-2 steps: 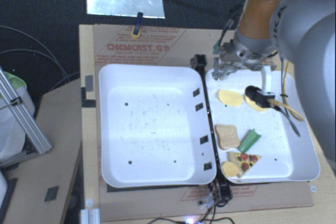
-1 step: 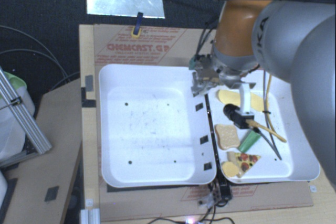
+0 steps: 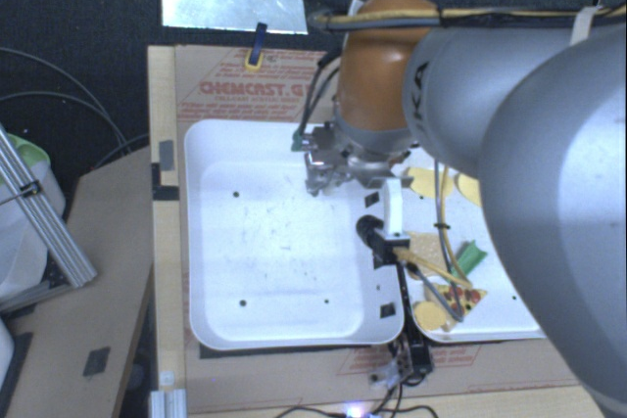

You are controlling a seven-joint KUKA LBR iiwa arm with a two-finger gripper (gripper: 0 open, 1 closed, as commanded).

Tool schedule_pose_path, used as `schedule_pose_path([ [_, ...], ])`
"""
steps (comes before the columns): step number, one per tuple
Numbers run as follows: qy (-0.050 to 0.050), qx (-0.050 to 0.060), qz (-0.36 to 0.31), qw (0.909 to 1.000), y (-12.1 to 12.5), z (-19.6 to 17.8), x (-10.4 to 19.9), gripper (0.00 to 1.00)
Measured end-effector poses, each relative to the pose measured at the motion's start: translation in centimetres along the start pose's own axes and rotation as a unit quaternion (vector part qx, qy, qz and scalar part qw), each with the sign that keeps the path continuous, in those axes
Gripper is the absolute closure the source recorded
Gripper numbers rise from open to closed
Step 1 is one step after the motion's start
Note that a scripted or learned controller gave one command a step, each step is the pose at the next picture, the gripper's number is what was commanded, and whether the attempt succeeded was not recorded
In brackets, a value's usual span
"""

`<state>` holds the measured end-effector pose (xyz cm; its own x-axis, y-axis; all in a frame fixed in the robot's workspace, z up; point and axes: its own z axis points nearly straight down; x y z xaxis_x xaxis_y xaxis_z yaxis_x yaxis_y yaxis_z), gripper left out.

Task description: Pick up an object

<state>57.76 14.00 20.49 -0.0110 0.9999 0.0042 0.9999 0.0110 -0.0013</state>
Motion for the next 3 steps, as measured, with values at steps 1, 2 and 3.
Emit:
schedule_pose_path([
  [1, -0.002, 0.003, 0.003, 1.0000, 3.6, 11.4, 2.2, 1.00],
  [2, -0.001, 0.002, 0.001, 1.0000, -8.0, 12.1, 7.6, 1.00],
  [3, -0.001, -0.001, 0.005, 1.0000, -7.7, 12.1, 7.3, 0.00],
])
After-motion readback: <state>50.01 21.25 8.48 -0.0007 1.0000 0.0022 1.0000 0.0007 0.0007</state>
